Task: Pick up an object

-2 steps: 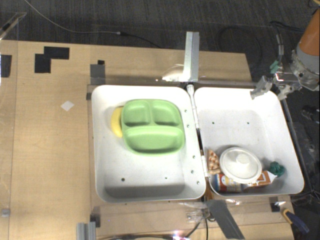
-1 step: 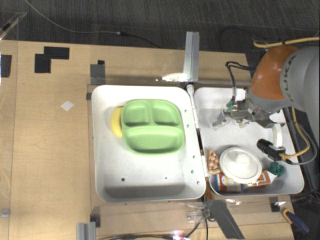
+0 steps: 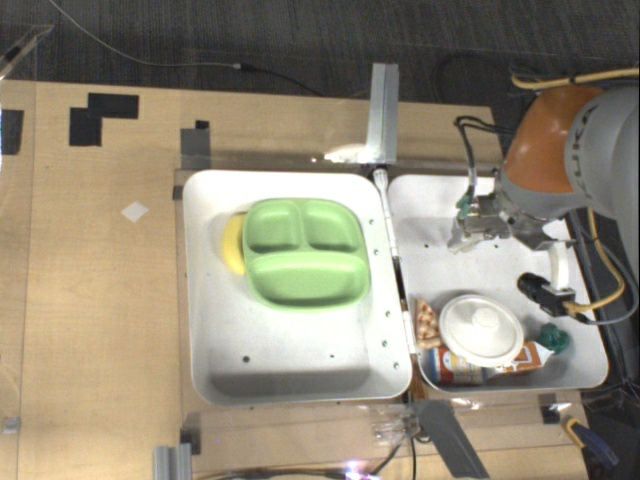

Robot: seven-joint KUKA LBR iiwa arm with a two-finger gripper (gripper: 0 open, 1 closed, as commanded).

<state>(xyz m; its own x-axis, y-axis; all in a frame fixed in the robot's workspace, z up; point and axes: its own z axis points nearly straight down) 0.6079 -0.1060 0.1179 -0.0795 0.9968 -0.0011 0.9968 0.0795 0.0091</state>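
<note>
Two shallow white bins sit side by side on the bench (image 3: pixel 100 298). In the camera view, the left bin (image 3: pixel 215 308) holds a green divided plate (image 3: pixel 305 253) with a yellow thing (image 3: pixel 232 246), perhaps a banana, tucked under its left edge.

The tool (image 3: pixel 478 223) hangs over bare floor in the far part of the right bin (image 3: pixel 430 203). How far open it is cannot be told from this angle, and nothing is seen in its hold.

The likeliest things to pick are crowded at that bin's near wall, apart from the tool: a white round bowl (image 3: pixel 482 326) resting on a printed packet (image 3: pixel 460 366), with a small green thing (image 3: pixel 553 340) just beside them on the right.

The bowl is round, so it has no long axis and points no particular way. The packet's long axis appears to run left to right along the near wall.

Several things could go wrong:
- A descent from here would probably close on the empty floor.
- Over the pile, the bowl looks wide and smooth for a two-finger grip and may slip out.
- The bowl sits on the packet, so it could tilt when touched.
- The packet is pinned under the bowl and hard against the wall, which leaves little room to get round it.
</note>
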